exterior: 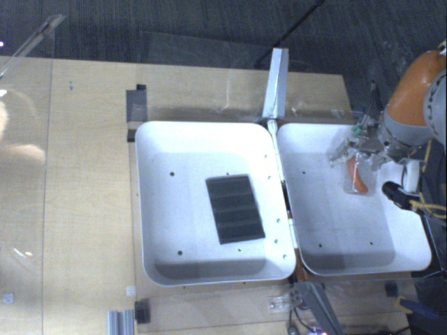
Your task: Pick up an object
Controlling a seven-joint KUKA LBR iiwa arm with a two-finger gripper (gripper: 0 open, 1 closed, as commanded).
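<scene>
- Our hand (360, 160) hangs over the far right part of the right bin (328, 246), reaching in from the right under the orange band of the arm (412, 100).
- An orange-red object (360, 178) shows directly beneath the hand, long and narrow, seemingly between the fingers; whether it is lifted clear of the bin floor or resting on it, we cannot tell.
- We cannot tell how the hand stands either: the fingers blur into the object and the pale bin.
- We judge the step to be the grasp itself, at or just around closing on the orange-red object.
- The next move, as we see it, calls for a firm closing and then a straight lift, slow enough to show whether the object comes along.
- Well away to the hand's left, in the left bin (160, 187), lies a dark ribbed rectangle (235, 209), flat and at a slight slant, a second candidate on the tabletop (77, 222).
</scene>
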